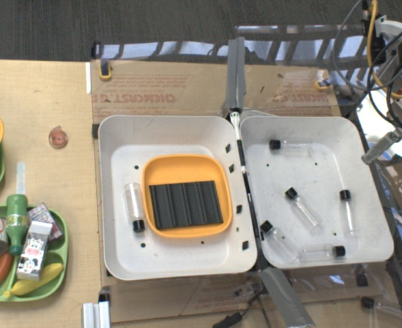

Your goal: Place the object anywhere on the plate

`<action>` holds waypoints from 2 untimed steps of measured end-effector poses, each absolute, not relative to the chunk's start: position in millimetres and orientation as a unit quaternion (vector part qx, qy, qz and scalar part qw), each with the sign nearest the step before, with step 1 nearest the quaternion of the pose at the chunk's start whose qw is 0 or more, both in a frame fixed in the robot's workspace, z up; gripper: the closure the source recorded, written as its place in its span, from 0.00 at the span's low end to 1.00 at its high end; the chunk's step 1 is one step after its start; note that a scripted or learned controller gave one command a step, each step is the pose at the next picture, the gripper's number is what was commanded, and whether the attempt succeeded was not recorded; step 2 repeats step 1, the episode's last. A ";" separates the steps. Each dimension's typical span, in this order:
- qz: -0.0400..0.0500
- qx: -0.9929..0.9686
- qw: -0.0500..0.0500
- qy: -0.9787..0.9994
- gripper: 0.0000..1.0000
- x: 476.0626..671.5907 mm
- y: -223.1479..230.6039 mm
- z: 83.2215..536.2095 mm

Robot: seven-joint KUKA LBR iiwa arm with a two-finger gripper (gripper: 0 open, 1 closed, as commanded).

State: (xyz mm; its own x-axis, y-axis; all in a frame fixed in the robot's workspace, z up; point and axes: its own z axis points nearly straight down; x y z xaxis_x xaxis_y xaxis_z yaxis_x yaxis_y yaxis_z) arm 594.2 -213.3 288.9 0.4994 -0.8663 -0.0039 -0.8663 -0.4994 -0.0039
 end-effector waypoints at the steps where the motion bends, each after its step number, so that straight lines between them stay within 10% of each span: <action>1: 0.001 -0.902 0.003 0.433 0.00 602.9 -210.9 282.1; 2: 0.001 -0.902 0.003 0.433 0.00 602.9 -210.9 282.1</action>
